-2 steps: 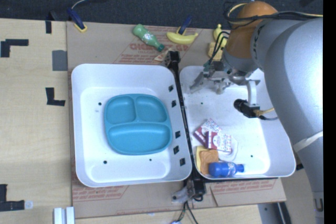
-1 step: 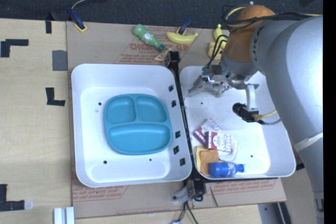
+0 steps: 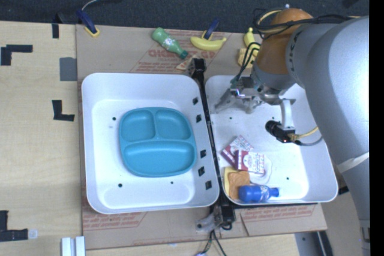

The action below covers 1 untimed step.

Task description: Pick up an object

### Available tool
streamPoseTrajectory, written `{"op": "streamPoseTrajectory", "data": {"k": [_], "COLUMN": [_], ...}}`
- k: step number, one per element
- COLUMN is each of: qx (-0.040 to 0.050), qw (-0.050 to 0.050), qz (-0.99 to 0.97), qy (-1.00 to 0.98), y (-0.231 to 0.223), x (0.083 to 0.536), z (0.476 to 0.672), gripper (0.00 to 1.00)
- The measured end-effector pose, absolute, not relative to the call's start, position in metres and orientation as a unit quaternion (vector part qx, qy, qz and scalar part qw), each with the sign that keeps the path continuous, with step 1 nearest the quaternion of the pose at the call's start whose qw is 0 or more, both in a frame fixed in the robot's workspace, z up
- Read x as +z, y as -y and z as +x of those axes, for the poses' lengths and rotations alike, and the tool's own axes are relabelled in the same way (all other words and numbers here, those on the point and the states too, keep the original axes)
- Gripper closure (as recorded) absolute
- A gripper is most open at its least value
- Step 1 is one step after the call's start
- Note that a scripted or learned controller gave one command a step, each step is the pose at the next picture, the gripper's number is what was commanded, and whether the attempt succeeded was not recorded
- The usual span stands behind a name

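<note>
Dark carpet-like cloth runs along the back, and below it the pale wooden counter (image 3: 36, 129) carries a brown cardboard sheet under two shallow white plastic bins. Inside the left bin (image 3: 96, 147) lies a smooth blue divided plate (image 3: 158, 141), rounded at the corners, with three moulded compartments. Along the near edge of the right bin (image 3: 312, 180) sits a cluster of small things: a glossy blue bottle (image 3: 257, 193) lying on its side, an orange wedge-shaped piece (image 3: 236, 179) touching it, and a red-and-white printed packet (image 3: 246, 159) just behind them.

Over the far part of the right bin hangs the gripper (image 3: 240, 99), metallic and angular, beneath the arm's orange band and broad grey casing. Whether its fingers are spread or closed cannot be told, and nothing is seen between them. It is well apart from the cluster.

Behind the bins, on the cardboard, lie a green bottle (image 3: 169, 42) on its side, a curved yellow banana (image 3: 208, 42), and a yellow object (image 3: 247, 48) partly hidden by the arm.
</note>
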<state>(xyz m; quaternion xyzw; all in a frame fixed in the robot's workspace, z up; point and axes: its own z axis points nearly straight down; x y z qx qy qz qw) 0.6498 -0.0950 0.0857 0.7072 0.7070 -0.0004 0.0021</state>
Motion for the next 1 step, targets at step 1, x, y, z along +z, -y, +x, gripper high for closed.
{"op": "streamPoseTrajectory", "data": {"k": [1], "qx": [0.0005], "qw": [0.001], "qz": [0.706], "qy": [-0.708], "y": [0.0963], "x": [0.0853], "z": [0.6689], "gripper": [0.0]}}
